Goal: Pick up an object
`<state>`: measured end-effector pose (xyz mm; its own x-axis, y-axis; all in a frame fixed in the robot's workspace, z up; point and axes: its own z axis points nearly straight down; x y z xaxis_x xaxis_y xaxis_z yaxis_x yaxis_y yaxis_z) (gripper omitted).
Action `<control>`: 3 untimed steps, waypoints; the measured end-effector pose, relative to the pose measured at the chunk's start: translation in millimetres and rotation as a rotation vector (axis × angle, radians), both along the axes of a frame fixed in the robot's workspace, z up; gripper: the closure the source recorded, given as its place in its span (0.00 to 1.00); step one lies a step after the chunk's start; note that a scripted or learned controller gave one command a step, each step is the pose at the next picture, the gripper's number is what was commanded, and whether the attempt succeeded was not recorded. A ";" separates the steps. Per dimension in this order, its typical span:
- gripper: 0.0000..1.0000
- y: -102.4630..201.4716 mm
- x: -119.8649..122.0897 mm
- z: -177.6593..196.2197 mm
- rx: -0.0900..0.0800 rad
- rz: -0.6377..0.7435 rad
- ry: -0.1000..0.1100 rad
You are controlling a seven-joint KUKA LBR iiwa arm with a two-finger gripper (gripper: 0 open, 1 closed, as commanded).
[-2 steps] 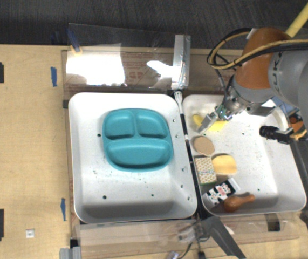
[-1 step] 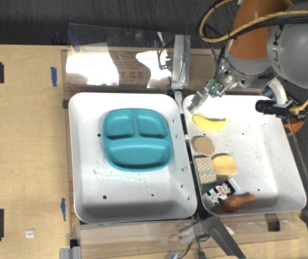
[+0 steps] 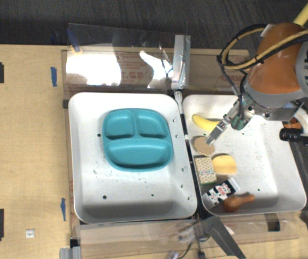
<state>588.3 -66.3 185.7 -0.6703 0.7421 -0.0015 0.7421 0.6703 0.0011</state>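
A brown sausage-like toy (image 3: 239,201) lay at the right bin's (image 3: 272,161) near edge, beside a small black-and-white item (image 3: 220,191). Behind them sat a speckled block (image 3: 205,169), a yellow lump (image 3: 224,164) and a tan disc (image 3: 200,144). The gripper (image 3: 214,134) hovered just above the disc, beside a banana (image 3: 204,122); whether it was open or closed could not be told. A teal divided plate (image 3: 137,138) filled the left bin (image 3: 89,188).

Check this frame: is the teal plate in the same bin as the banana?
No, the plate lies in the left bin; the banana is in the right bin.
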 end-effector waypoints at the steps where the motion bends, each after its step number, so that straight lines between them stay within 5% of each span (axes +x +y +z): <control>1: 1.00 1.9 1.7 11.0 0.002 0.001 -0.006; 2: 1.00 30.0 34.8 -0.3 0.000 0.143 -0.003; 3: 0.00 29.6 35.0 0.0 0.000 0.143 -0.004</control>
